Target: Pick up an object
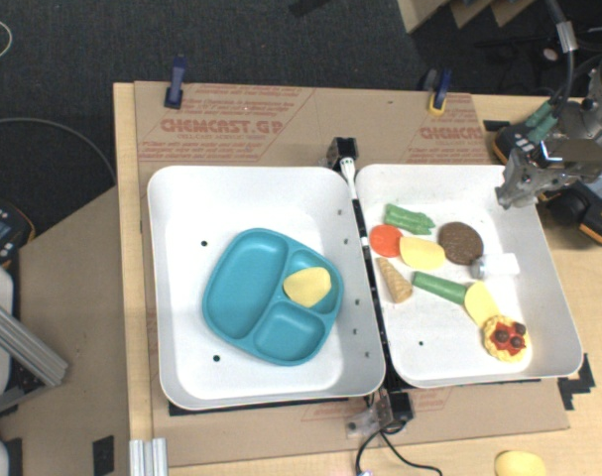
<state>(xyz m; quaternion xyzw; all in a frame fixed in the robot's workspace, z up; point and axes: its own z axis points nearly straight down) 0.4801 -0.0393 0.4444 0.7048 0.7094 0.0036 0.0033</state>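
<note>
The right bin (548,266) holds several toy foods: a green pea pod (408,216), a red tomato (384,239), a yellow piece (421,253), a brown cookie (460,242), a cone (394,281), a green-stemmed yellow piece (461,294) and a berry tart (506,338). My gripper (517,188) hangs over this bin's far right corner, up and to the right of the cookie, apart from all the foods. Nothing shows in its grasp. In the left bin (172,266) a blue divided plate (251,296) carries a pale yellow piece (306,286).
A small white scrap (500,264) lies beside the cookie. The bins rest on a cardboard sheet (281,122) with clamps at its far edge. A yellow object (519,462) sits off the bins at the bottom right. Cables and gear crowd the right side behind my arm.
</note>
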